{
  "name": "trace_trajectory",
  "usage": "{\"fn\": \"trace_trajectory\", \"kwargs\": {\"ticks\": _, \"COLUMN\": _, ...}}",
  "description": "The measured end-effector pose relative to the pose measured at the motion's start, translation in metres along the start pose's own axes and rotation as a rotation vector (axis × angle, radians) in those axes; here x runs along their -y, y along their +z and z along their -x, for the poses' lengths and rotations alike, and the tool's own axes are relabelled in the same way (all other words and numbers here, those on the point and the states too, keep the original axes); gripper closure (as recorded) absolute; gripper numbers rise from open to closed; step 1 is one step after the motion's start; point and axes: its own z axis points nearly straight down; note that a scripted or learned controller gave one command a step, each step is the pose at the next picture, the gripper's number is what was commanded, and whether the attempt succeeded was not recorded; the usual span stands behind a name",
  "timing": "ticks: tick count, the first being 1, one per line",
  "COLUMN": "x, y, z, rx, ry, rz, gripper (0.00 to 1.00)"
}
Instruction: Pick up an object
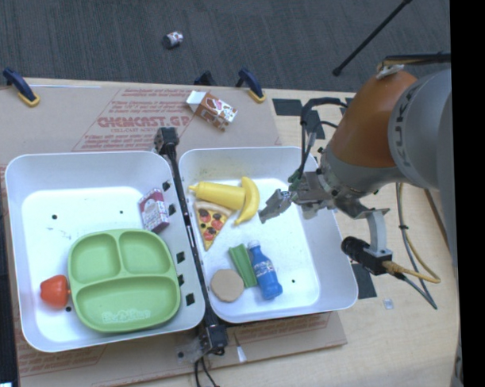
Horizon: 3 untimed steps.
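We see 2 shallow white bins side by side on a bench covered by a printed cardboard sheet [145,121], clamped at its far edge, with dark grey carpet beyond. The left bin [22,236] holds a green divided plate [125,278], a red tomato [54,290] touching its left side, and a small dark red packet [154,210]. The right bin [328,265] holds 2 bananas [227,196], a pizza slice [209,225], a green piece [242,264], a blue bottle [265,271] and a round tan cookie [227,285]. The gripper [275,205] hangs over the right bin just beside the bananas; we cannot tell how far it is parted, and we see nothing in it. A small carton [213,110] lies on the cardboard.
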Motion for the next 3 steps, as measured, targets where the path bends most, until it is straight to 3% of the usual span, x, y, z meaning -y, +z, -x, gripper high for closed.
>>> {"fn": "trace_trajectory", "kwargs": {"ticks": 1, "x": 0.064, "y": 0.044, "z": 0.013, "rx": 0.001, "ry": -0.001, "rz": -0.001, "gripper": 0.00}}
{"fn": "trace_trajectory", "kwargs": {"ticks": 2, "x": 0.062, "y": 0.105, "z": 0.050, "rx": 0.002, "ry": -0.002, "rz": 0.003, "gripper": 0.00}}
{"fn": "trace_trajectory", "kwargs": {"ticks": 3, "x": 0.062, "y": 0.096, "z": 0.050, "rx": 0.002, "ry": -0.009, "rz": 0.001, "gripper": 1.00}}
